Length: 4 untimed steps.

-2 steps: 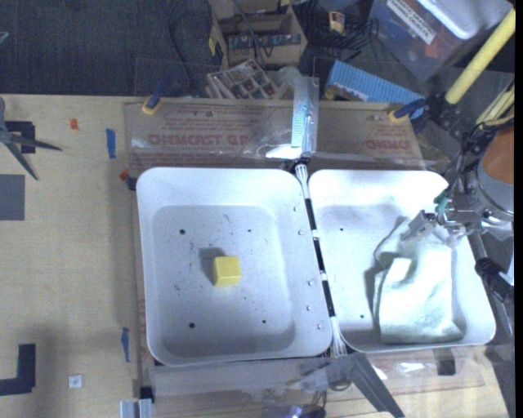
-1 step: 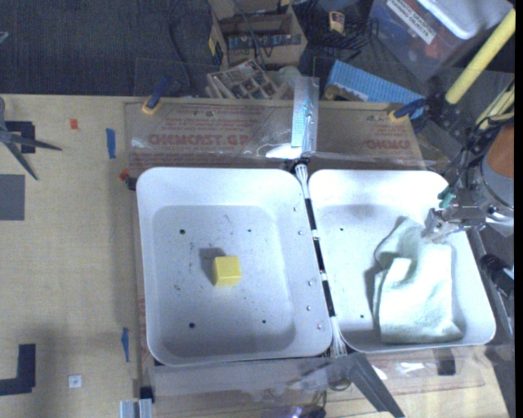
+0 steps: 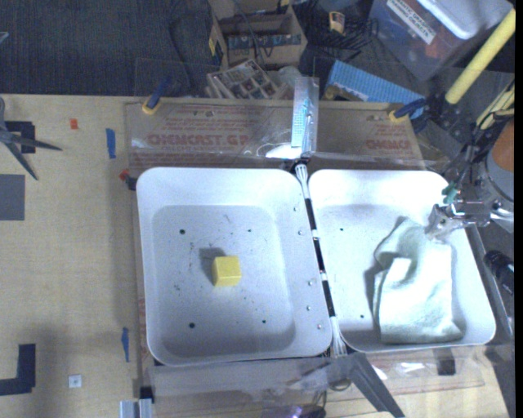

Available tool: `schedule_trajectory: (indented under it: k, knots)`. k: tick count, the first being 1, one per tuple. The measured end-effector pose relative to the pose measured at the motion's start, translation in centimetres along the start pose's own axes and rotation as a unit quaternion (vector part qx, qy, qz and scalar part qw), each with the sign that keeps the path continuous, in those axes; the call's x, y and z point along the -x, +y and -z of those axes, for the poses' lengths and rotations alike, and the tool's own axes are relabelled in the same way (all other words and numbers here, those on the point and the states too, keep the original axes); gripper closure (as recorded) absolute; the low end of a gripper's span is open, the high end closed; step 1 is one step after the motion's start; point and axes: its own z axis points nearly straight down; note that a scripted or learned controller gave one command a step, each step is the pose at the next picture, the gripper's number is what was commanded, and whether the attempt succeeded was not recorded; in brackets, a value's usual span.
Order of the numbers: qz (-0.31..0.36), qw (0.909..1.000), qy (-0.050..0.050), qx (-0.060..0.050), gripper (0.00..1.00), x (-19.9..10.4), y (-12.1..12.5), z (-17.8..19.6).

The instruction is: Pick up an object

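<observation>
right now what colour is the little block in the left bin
Yellow. The block shows clearly in the camera view, on the floor of the left bin.

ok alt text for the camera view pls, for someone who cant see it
Overhead view of two shallow white bins side by side: the left bin holds a small yellow block, the right bin a crumpled white cloth. The robot's gripper reaches in from the right, at the cloth's upper edge.

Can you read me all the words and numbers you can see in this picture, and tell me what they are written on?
"CKENCAST.G..." roughly, red letters on the clear plastic sheet behind the left bin; blurred, so the spelling is unsure.
Red letters on the plastic sheet behind the right bin: too blurred to read.
White label with dark print at the top: too small to read.
</observation>
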Motion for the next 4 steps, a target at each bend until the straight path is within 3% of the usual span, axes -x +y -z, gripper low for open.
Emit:
schedule_trajectory:
  k: [1,2,3,4]
  knots:
    - [-0.173,0.9849,0.001,-0.005,1.0,-6.2,-2.6,1.2]
    - [-0.537,0.8438,-0.002,-0.004,1.0,-6.7,0.1,-2.9]
    - [-0.456,0.8899,-0.001,-0.004,1.0,-10.8,5.6,1.6]
    - [-0.454,0.8911,-0.001,-0.004,1.0,-11.1,5.6,2.6]
